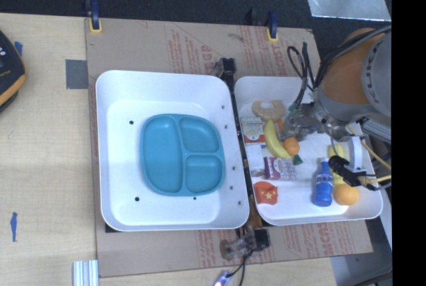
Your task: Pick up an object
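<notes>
1. Pale wooden bench (40, 165) under a brown cardboard sheet (166, 45), dark floor beyond the far edge; blue-and-yellow clamps (94, 15) pinning the sheet at its far side.
2. Two shallow white bins side by side on the cardboard: left bin (120, 205) and right bin (363, 211), walls touching along the middle.
3. Resting flat in the middle of the left bin, a light blue divided plate (181, 153) with three compartments.
4. Taking the yellow banana (274, 140) in the right bin as landmark: lying lengthwise, roughly in the bin's left-centre.
5. Just beyond the banana's far end, a tan ring-shaped piece (267, 109).
6. Touching the banana's right side, a small orange carrot-like toy (291, 145) with a green tip.
7. Left of the banana, flat printed packets (251, 130); nearer the camera from it, another packet (279, 169) and a red tomato-like item (265, 192).
8. Well to the right of the banana, a blue bottle (322, 186) lying near the front wall, with an orange fruit (346, 195) touching its right side.
9. Reaching in from the right, grey arm with orange band (346, 75); gripper (301, 120) low over the bin, just right of the banana's far end.
10. Cannot tell the gripper's state from this angle; nothing seen clamped in it.
</notes>
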`<move>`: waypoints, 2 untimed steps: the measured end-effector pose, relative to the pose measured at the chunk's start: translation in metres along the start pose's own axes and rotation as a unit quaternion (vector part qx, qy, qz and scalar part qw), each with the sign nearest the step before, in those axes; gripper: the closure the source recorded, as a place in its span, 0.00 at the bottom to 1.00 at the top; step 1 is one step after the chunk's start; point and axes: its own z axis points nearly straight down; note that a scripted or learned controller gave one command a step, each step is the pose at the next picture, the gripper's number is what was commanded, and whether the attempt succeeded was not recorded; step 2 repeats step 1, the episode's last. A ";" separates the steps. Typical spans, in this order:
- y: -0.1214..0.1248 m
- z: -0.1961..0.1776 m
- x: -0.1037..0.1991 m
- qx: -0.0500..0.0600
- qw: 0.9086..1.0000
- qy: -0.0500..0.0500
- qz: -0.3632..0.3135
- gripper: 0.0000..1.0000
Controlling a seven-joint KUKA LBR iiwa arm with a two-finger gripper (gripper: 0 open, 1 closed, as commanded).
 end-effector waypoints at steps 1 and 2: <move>0.016 -0.094 0.094 0.002 1.000 0.003 0.000 1.00; 0.016 -0.094 0.094 0.002 1.000 0.003 0.000 1.00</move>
